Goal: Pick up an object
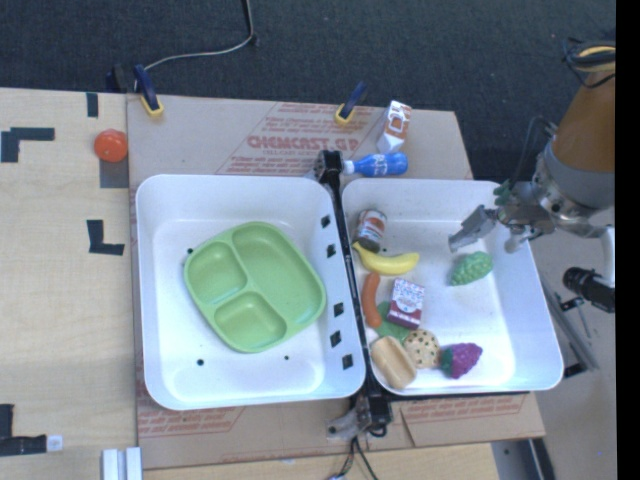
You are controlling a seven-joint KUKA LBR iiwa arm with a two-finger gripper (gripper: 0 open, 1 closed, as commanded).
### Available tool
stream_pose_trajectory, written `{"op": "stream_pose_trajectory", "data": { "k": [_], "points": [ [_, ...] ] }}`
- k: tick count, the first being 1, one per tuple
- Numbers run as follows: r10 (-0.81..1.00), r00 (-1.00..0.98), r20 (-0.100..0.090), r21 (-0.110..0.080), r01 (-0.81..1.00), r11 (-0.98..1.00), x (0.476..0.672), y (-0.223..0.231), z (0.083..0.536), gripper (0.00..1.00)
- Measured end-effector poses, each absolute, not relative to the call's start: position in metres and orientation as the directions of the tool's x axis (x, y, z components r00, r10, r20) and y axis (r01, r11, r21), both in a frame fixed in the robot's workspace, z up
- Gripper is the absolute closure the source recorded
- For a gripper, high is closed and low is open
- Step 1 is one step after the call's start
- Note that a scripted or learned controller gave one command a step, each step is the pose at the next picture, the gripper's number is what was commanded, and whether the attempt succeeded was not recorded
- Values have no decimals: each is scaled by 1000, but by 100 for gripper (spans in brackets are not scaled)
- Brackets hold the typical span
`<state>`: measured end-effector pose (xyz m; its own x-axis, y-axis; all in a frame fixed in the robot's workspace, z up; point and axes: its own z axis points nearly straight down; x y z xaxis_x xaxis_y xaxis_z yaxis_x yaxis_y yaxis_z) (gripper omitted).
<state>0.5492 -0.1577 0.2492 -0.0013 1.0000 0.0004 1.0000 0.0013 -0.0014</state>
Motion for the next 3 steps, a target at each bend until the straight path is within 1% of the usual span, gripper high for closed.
{"op": "stream_pose_trajectory", "data": {
  "k": [1,2,3],
  "points": [
    [1000,-2,1,-5,1000,2,585,-104,148,0],
    [1000,-1,-2,2,1000,1,607,-95,86,0],
    [1000,-2,-1,3,1000,2,661,-100,86,0]
  ]
}}
